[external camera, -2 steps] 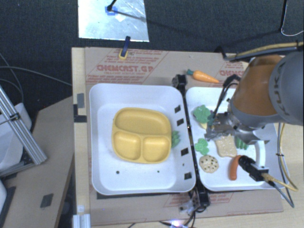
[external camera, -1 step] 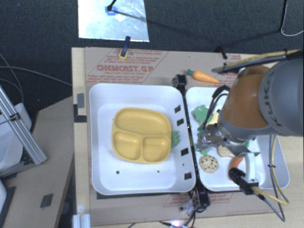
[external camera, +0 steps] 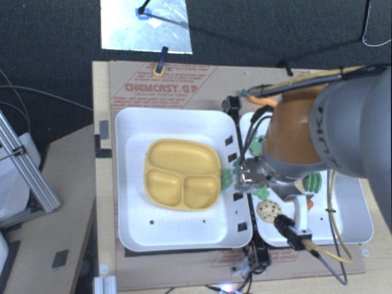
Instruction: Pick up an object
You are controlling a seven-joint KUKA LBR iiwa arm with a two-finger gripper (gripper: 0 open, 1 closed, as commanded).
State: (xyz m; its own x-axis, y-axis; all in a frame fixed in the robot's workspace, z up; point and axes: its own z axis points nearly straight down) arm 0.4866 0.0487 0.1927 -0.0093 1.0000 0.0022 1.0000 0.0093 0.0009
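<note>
My gripper [external camera: 241, 179] hangs low over the wall between the two bins, with the grey arm and its orange band covering much of the right bin [external camera: 355, 225]. A small green thing [external camera: 228, 177] shows just left of the gripper, at the right edge of the left bin; whether it is held I cannot tell. Below the gripper in the right bin lie a green piece [external camera: 262, 193] and a round speckled cookie-like item [external camera: 268, 210]. A green striped object [external camera: 313, 182] peeks out beside the arm.
A yellow divided plate [external camera: 182, 173] lies in the middle of the left bin [external camera: 135, 225]. Another green bit [external camera: 256, 144] and an orange item [external camera: 264, 101] sit at the far end of the right bin, partly behind the arm.
</note>
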